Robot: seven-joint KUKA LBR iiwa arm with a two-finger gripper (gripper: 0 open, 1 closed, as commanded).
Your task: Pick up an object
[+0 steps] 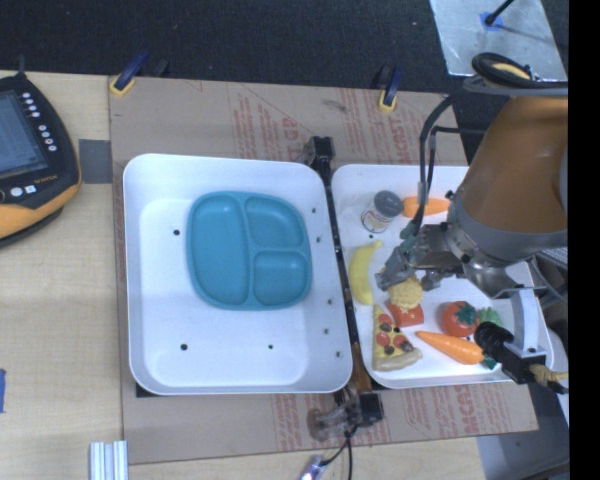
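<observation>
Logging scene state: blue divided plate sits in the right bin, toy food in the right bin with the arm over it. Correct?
Not quite. The camera view shows the blue divided plate in the left bin, not the right one. The rest stands: the toy food, such as the banana and pizza slice, lies in the right bin, and the arm's gripper is over it.

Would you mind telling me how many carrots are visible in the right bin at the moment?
2. One carrot lies near the front of the right bin, beside the tomato. The other carrot lies near the back, partly behind the arm; more may be hidden beneath it.
</observation>
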